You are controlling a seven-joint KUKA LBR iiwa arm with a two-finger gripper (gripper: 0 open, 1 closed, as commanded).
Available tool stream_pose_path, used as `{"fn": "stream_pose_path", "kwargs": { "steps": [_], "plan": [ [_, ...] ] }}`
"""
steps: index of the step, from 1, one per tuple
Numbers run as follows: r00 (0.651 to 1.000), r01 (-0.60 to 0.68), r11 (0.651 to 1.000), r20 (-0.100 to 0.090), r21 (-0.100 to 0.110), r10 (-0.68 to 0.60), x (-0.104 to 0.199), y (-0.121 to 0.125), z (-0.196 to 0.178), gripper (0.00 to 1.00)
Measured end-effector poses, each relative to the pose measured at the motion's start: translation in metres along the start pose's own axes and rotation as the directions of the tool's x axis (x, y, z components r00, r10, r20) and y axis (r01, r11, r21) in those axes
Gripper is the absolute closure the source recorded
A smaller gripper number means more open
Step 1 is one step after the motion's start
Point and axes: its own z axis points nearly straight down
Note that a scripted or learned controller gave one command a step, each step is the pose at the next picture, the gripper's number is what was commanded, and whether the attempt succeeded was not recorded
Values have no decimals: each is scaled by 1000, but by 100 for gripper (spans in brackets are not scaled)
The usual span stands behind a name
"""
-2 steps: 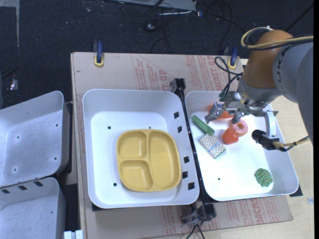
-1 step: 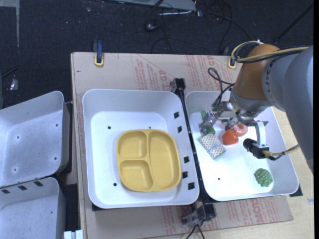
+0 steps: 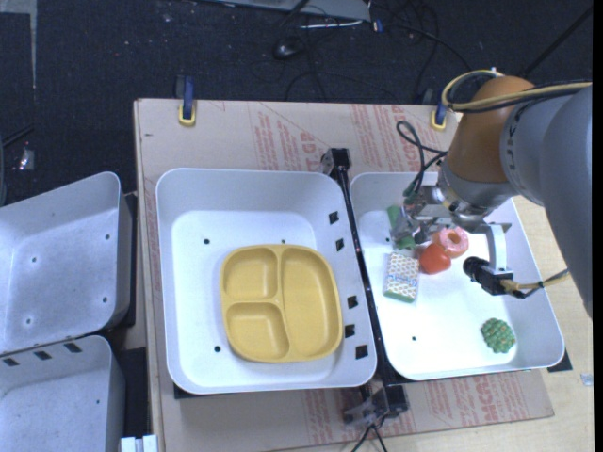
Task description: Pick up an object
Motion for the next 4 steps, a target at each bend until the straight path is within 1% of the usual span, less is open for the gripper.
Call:
{"fn": "stream_pose_path", "kwargs": {
  "steps": [1,2,3,4],
  "plan": [
    [1000,4,1000,1,-5,-4,4,1,-64,100],
    [1000,4,1000,1,-5,-4,3,3,-118,100],
    [1000,9,1000,-2,-2,-9,55,6,-130,100],
    [1000,10,1000,-3,3,-10,109,4,-120,100]
  ]
}}
